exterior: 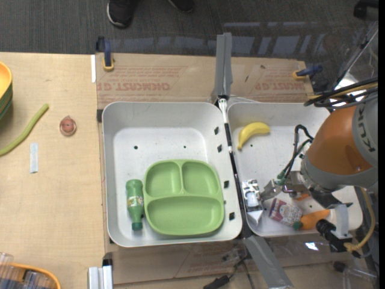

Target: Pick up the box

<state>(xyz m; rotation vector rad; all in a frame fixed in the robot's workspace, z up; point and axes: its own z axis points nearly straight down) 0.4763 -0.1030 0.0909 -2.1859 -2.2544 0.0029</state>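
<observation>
Over the right bin [283, 116] we see the arm [343, 140] reaching in from the right, its orange band above the wrist. Its gripper [272, 189] hangs low near the bin's front left corner, pointing left. We can make out metal parts at the tip, but we cannot tell how far apart the fingers stand, nor whether anything lies between them.

Just below and right of the gripper lies the box [283, 211], a small pink and white carton on the bin floor near the front wall. Whether the gripper touches it we cannot tell. A carrot [313, 220] lies just beside the box on its right. A small white and silver packet [251, 195] lies against the bin's left wall, near the gripper. A banana [252, 131] rests toward the back of the same bin, well apart from the box.

Left of this, the left bin [120, 161] holds a green plate [182, 197] with three compartments, and a green bottle [135, 203] lies just beside its left edge.
</observation>
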